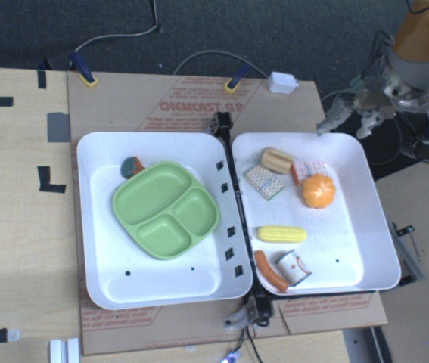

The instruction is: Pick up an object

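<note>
Hovering past the right bin's point(365, 203) far right corner, gripper point(346, 125) spread open, holding nothing. Cardboard point(199, 104) lettering unreadable. Orange point(318, 191), corn point(281, 234) in right bin.

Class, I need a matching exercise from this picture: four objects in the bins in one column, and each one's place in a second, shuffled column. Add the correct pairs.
Objects
1. green tray
2. orange
3. corn cob
4. sausage

Places
A. right bin, front edge, beside the small can
B. left bin, middle
C. right bin, towards the back right
D. right bin, centre, lying crosswise

Pairs: 1-B, 2-C, 3-D, 4-A
</note>
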`<state>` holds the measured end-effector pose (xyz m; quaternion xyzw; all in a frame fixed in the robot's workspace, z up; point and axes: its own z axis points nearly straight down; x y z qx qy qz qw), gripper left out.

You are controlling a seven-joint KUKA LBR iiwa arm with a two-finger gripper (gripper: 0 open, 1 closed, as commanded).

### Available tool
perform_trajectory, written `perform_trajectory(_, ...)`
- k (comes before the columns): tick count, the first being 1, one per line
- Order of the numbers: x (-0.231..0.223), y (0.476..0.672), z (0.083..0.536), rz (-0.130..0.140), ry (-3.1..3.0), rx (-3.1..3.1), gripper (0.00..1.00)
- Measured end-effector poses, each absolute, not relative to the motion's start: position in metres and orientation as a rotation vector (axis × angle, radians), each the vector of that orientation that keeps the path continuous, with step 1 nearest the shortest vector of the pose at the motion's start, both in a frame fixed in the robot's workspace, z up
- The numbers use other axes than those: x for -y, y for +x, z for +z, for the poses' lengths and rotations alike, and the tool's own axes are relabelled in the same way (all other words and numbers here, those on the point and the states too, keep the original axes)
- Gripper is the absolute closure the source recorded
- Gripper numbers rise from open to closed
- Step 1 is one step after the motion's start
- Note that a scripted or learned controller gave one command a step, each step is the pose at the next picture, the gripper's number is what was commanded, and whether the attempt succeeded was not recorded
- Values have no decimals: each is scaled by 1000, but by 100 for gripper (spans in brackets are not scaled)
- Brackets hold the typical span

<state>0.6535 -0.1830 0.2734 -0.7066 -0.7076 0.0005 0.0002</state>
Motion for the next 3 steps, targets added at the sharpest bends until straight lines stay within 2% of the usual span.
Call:
perform_trajectory(1,209,616,166,7,-2218,2217,0)
perform_trajectory(2,185,604,87,-1,-2221,2224,0)
perform_trajectory(3,186,606,98,-5,-2224,2229,100)
